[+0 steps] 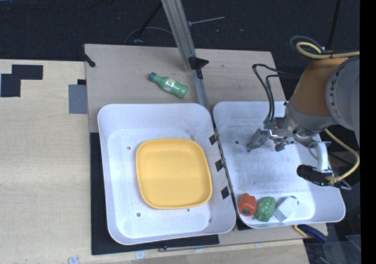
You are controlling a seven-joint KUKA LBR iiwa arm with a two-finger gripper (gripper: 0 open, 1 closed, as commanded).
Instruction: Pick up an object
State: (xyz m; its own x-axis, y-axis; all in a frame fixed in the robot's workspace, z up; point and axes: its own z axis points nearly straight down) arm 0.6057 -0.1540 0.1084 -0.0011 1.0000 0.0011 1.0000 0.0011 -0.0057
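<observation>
Objects I could pick lie bunched at the near edge of the right bin [329, 210]: a red pepper-like toy [247, 204], touching a green knobbly toy [265, 208] on its right, and just beside that a small white-and-grey block [285, 207]. My fingers [267, 139] hang over the middle of this same bin, well apart from that cluster and farther back, spread wide with nothing between them; one prong points toward the left bin and the other slants toward the bin's near side. My grey arm with its orange band comes in from the right, over the bin's right wall, with cables looping around the wrist. The left bin [111, 139] carries a yellow square plate [174, 173], lying flat near its middle. Beyond the bins, on the bare bench [117, 69], a small green bottle [168, 84] lies on its side, near a slanted metal rail [181, 22] that rises from behind the gap between the two bins.
</observation>
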